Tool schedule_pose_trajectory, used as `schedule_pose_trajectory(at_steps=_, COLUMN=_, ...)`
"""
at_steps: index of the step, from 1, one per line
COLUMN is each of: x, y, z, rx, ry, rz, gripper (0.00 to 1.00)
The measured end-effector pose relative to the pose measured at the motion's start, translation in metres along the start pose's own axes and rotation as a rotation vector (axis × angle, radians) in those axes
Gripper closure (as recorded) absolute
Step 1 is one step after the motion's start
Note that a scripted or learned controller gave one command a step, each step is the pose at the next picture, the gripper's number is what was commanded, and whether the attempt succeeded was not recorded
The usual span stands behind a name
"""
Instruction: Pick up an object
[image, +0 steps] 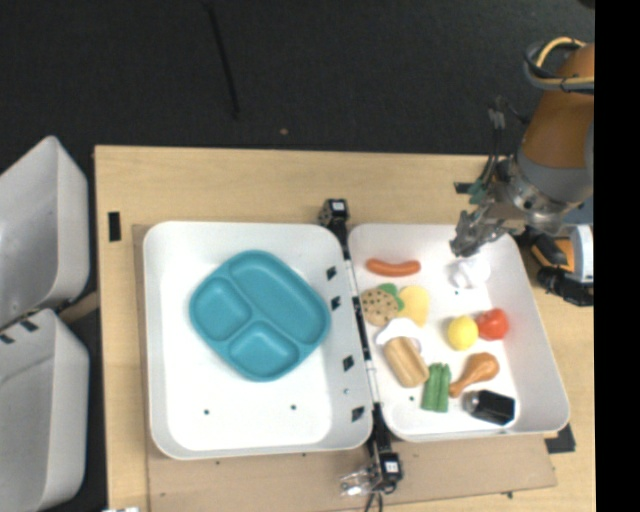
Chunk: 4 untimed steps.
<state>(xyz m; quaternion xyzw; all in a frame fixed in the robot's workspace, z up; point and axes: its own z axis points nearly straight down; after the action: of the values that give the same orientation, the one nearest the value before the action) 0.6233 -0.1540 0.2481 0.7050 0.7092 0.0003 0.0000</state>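
Left bin (170, 420): one blue divided plate (259, 313). Right bin (535, 340): sausage (393, 267), cookie (377, 304), bread roll (404, 361), green vegetable (436, 388), lemon (461, 332), tomato (492, 323), drumstick (474, 372), black block (491, 407). Gripper (468, 242) above this bin's far right corner; whether the fingers are open, cannot tell.

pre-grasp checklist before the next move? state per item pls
1. Pincer over the right bin, near its far edge: ok.
2. Something held in the pincer: cannot tell.
3. Target under it: small white piece lies just below the pincer, apart from the hot dog: ok.
4. Target contrast: white on a white floor, edges hard to make out: not ok.
5. Other items crowded: cookie, lemon, tomato and bread roll lie close together: not ok.
6. Blue divided plate sits in the left bin, off the path: ok.
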Motion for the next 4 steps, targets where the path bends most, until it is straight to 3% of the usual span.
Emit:
schedule_pose_trajectory(at_steps=2, x=0.099, y=0.032, z=-0.004, rx=0.000, ry=0.000, rz=0.000, gripper=1.00)
schedule_pose_trajectory(at_steps=4, x=0.121, y=0.036, z=0.017, rx=0.002, ry=-0.002, rz=0.003, gripper=1.00)
